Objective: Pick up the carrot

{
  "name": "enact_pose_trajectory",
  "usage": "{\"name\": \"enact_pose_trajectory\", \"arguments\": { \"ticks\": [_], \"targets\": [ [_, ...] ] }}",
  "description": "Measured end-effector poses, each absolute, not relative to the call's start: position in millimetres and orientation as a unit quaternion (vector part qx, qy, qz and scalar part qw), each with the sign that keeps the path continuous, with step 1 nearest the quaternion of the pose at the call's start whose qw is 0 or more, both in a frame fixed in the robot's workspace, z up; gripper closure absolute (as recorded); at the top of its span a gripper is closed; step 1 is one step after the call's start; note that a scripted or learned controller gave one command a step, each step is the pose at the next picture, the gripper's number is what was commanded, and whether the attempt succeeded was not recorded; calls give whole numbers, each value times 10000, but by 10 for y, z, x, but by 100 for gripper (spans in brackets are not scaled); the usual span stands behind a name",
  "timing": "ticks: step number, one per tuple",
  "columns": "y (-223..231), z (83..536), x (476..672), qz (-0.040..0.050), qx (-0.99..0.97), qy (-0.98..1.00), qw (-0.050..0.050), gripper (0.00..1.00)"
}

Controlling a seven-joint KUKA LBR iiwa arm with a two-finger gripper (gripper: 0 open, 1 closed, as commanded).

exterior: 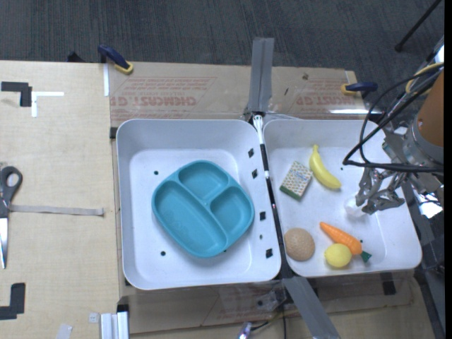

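Nearest, along the front wall of the right bin (418, 254): a tan, speckled round thing (299, 244), a yellow lemon (338, 256), and the carrot (342, 236). Lying flat, orange body slanting from upper left to lower right, green tip toward the bin's front right corner. Touching the lemon's upper edge, or nearly so; just beside the tan round thing, apart from it.

A little farther in, above the carrot: the gripper (371, 205), hanging over bare bin floor close to the right wall. Fingers spread apart, pointing down and left, with nothing between them. Clear of the carrot, not touching it.

Farther back in the same bin: a small green-and-white box (296, 180) lying tilted, and just beside it a banana (324, 168), curved, narrow end toward the back wall.

In the left bin (120, 189): a blue divided plate (203, 207), set at a slant, with three compartments, all showing only blue. Near the middle of the bin floor, apart from every wall.

Beyond both bins: a strip of printed cardboard (176, 90), lettering upside down, with a blue-and-yellow clamp (116, 58) at its left end and another clamp (360, 87) at its right.

Hard to make out or cut off: most of the arm (432, 119), cropped by the right edge, with black cables looping across its wrist and hiding the joint above the fingers. At the left edge, scissors (8, 189), partly out of frame. Print on the small box too fine to read. The tan round thing's kind not clear.
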State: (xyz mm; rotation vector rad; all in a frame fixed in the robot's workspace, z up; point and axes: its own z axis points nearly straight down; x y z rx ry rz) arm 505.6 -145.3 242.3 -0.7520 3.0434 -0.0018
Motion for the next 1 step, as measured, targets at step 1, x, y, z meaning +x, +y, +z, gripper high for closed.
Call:
{"name": "enact_pose_trajectory", "arguments": {
  "ticks": [1],
  "targets": [
    [-1451, 2421, 5056, -3, -2402, 9707, 31, 0]
  ]
}}
